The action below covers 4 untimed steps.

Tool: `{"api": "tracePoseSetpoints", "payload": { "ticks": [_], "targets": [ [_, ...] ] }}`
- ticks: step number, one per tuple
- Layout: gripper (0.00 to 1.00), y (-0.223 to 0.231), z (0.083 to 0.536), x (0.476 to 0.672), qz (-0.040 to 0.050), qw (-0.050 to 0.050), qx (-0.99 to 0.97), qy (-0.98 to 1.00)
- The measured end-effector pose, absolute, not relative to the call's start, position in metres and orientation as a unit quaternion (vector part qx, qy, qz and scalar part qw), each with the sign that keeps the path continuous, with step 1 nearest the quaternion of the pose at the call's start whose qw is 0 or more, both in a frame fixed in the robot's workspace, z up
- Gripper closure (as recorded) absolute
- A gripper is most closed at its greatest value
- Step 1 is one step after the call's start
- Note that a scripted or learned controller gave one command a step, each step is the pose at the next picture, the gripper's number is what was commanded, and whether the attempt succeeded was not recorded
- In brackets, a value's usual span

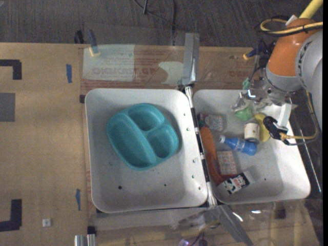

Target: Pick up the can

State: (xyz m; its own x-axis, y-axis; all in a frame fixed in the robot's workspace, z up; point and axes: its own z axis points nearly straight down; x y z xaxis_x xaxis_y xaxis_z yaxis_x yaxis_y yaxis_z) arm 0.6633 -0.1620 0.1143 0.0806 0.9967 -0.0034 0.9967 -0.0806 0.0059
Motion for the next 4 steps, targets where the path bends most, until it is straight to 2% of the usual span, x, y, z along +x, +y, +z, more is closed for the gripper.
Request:
{"api": "tracePoseSetpoints", "payload": {
  "ticks": [1, 2, 3, 4],
  "targets": [
    [1.00, -0.072, 0.186, 0.640, 0.0003, 0.000, 0.697, 0.717],
    [1.00, -0.134, 0.236, 0.656, 0.0007, 0.002, 0.721, 0.693],
    [1.00, -0.096, 0.130, 0.579, 0.0002, 0.000, 0.667, 0.745],
    [1.00, -0.090, 0.185, 0.574, 0.0006, 0.001, 0.745, 0.667]
  ]
}}
